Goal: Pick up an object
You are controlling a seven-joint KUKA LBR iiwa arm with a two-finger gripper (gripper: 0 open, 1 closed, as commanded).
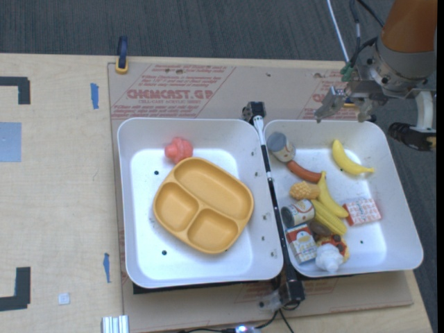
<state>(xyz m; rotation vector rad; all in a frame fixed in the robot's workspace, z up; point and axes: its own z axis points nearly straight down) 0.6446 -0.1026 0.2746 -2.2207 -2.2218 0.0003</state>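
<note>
Overhead at the frame's upper right, the grey two-finger pincer (345, 107) hangs spread wide, holding nothing. Below it, the right shallow white bin (401, 217) holds one single yellow plastic banana (349, 159) and one yellow banana bunch (329, 203); the left white bin (132, 207) holds one three-compartment yellow plastic tray (202, 205) and one pink ball (178, 148).

Right bin (388, 144): bare floor at upper middle and lower right; toys (319, 217) crowd its left side; a banana (349, 159) lies upper right.

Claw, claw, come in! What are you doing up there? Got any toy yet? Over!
Claw above right bin's far rim, nothing seen in it. Lone banana nearest, lying apart from the toy pile. Nothing in the way.
</note>
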